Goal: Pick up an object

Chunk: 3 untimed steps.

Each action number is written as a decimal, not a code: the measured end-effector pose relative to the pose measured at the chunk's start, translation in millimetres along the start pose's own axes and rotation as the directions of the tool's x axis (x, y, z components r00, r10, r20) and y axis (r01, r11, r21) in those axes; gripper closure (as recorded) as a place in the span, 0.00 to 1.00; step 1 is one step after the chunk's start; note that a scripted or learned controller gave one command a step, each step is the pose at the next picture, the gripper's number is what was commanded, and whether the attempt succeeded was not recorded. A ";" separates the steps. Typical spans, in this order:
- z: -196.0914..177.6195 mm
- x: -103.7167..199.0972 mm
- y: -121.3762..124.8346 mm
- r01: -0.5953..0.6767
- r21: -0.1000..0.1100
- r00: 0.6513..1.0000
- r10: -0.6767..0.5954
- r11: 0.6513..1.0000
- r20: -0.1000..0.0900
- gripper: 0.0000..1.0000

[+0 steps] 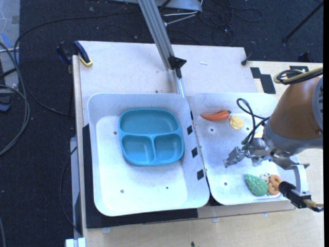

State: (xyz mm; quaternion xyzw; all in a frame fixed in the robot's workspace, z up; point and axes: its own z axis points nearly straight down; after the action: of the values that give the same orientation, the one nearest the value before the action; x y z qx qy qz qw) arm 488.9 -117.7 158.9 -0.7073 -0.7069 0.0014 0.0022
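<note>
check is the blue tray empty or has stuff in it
Empty: the blue tray sits in the left bin, and all three of its compartments show bare blue.

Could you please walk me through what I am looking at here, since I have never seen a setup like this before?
This is a single camera looking down at a slant on a workbench. The grey and orange machine on the right is a robot arm, and its claw hangs over the right white bin. Nothing is visibly held between its fingers. That bin contains an orange chili pepper, a small yellow item, a green toy and a small orange and white piece beside it. The left white bin holds a blue divided plate. The robot's job is simply to pick up an object.
</note>
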 end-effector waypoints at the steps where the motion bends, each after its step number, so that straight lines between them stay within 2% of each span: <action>1: 59.3 -2.9 6.6 -0.001 0.001 1.000 0.001 1.000 0.000 0.00; 2: 46.1 -3.2 7.9 -0.002 -0.004 1.000 0.002 1.000 0.000 1.00; 3: 2.3 -8.6 5.9 -0.001 -0.008 1.000 0.001 1.000 0.002 1.00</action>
State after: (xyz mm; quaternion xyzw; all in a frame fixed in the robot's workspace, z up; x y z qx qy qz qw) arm 494.8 -126.3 156.6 -0.7076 -0.7066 -0.0007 -0.0015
